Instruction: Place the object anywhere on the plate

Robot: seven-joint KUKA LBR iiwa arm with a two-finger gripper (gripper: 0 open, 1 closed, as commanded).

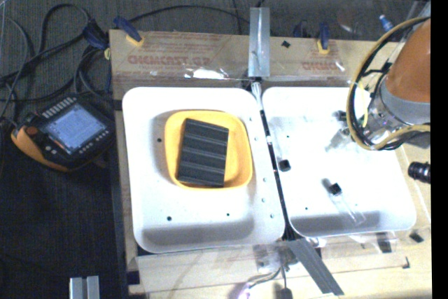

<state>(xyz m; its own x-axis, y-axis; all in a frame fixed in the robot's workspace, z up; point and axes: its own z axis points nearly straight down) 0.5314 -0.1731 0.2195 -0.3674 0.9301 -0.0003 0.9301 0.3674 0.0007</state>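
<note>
The near rim of the left bin point(203, 238) is bare white, and just beyond it the yellow plate point(241, 150) lies flat near the bin's middle. The dark ribbed block point(203, 150) lies on that plate, inside the rim on all sides and turned slightly off square. Judged from this, the placing looks done, and the step in hand is to get clear without disturbing it.

The arm point(409, 80) hangs over the far right part of the right bin point(308, 206), well apart from the plate. The gripper point(338, 140) shows as pale, see-through shapes below the wrist; whether it is open or closed cannot be told, and nothing is visible in its hold.

To finish well, the arm should lift before it travels, since the raised wall between the bins point(269, 150) stands between it and the plate. A small dark piece point(283, 164) rests by that wall, and another dark bit with a clear stub point(334, 189) lies on the right bin's floor; both sit low and should be passed over.

Open room is widest above the right bin. Farther back, the upright post point(259, 42) and the cardboard panel point(182, 56) close off the rear edge, so retreat toward the right is the safer path.
</note>
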